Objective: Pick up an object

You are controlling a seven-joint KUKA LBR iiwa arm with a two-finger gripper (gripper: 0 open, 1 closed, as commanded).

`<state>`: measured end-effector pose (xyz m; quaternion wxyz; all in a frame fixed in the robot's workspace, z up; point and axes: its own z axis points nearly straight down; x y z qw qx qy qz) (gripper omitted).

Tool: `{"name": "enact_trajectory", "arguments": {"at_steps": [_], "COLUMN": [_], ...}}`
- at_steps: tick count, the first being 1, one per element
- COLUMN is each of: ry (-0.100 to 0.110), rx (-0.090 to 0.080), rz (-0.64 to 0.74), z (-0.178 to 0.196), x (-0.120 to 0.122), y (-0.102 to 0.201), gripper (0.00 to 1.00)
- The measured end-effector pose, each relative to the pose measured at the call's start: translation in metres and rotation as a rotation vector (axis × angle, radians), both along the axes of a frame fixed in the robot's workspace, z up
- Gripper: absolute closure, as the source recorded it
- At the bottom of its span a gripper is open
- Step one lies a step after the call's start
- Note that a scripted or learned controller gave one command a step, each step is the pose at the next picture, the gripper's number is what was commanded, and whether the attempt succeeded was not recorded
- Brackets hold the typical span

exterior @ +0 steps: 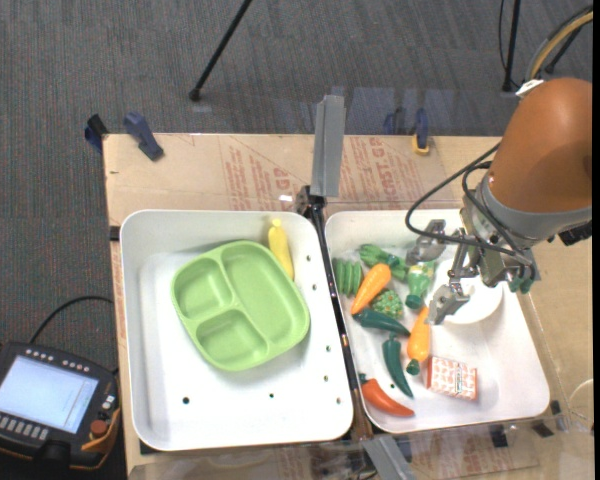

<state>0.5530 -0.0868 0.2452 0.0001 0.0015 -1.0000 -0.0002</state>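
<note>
I see the gripper (438,286) amid crowded peppers (418,336) and a carrot (371,287); I cannot tell its grip.

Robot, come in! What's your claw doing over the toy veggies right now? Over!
Gripper low over right bin, nothing seen held. Orange pepper just beside it. Green peppers and carrot crowd close.

Not much I can actually read from my end. The cardboard sheet (260,173) under the bins has red printing on it, upside down from this camera, and I can't make out the words. The little orange packet (451,378) in the right bin has print too small to read.
</note>
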Motion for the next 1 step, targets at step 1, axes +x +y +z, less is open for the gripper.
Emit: {"name": "enact_trajectory", "arguments": {"at_steps": [1], "ry": [-0.002], "rx": [0.002], "rz": [0.04], "z": [-0.1521], "x": [-0.0221], "y": [0.0015], "gripper": [0.0]}}
